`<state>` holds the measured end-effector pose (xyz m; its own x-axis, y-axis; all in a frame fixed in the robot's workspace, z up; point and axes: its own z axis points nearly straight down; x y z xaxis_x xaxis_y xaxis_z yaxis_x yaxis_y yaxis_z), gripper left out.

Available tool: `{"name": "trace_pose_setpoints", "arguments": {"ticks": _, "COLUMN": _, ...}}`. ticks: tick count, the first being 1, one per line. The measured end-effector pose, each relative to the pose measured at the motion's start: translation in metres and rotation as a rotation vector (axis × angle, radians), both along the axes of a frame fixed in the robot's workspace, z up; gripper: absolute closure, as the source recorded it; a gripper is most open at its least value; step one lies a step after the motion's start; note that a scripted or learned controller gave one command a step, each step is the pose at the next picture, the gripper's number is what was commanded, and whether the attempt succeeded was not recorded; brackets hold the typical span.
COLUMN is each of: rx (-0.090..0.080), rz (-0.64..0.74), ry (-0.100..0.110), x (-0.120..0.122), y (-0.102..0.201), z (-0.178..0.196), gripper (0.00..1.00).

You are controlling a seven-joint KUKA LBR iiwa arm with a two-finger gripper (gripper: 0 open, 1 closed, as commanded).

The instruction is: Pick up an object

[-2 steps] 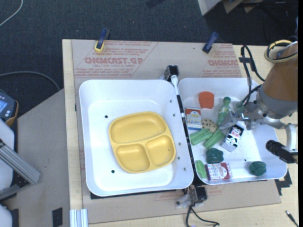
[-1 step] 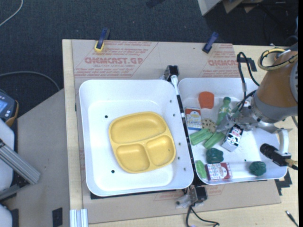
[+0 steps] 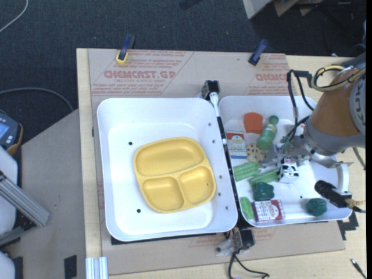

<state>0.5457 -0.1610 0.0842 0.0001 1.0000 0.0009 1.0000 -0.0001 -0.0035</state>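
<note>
**Gripper low in the right bin**

The gripper (image 3: pixel 285 158) is down in the middle of the right bin (image 3: pixel 302 102), just above a small black-and-white toy (image 3: pixel 287 171); I cannot tell if its fingers are wide or closed. A green bottle (image 3: pixel 267 133) lies near the bin's far edge. The left bin (image 3: pixel 116 156) carries a yellow tray (image 3: pixel 173 173) in its centre

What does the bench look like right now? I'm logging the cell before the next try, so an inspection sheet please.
Surface: cardboard-topped bench, two white bins.
Job's things: right bin holds orange cup, green bottle, cow toy, red box, other small items.
Clutter: yellow tray in left bin.
Hand: low in right bin, by cow toy; grasp unclear.
Cables: black loops on arm.
Surroundings: dark carpet.
</note>
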Motion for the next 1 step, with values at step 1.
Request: {"name": "trace_pose_setpoints", "arguments": {"ticks": 1, "rx": -0.001, "rz": -0.002, "ry": -0.005, "x": 0.0011, "y": -0.0002, "z": 0.012, "gripper": 1.0}}
